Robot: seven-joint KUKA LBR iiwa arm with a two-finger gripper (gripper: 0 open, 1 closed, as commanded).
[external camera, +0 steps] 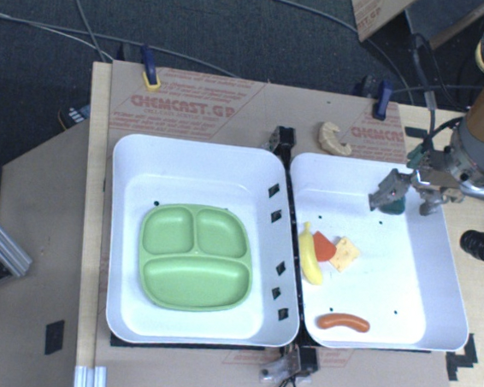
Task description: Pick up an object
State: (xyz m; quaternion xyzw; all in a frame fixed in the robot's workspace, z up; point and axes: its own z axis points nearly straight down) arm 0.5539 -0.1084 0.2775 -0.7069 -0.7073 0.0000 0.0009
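Camera view: my gripper (394,196) above right bin (439,278) far corner, finger state unreadable, nothing held. Approach step. Banana (310,256), sausage (344,323) lie nearer front; next: descend onto one.

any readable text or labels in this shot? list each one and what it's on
"CHEMCAST GP": red print on the brown protective sheet behind the left bin, partly blurred.
"CHEMCAST", cut off: the same red print behind the right bin.
Faint red print on the sheet's front edge: too small to read.
Nothing readable on the green tray or the toy food.
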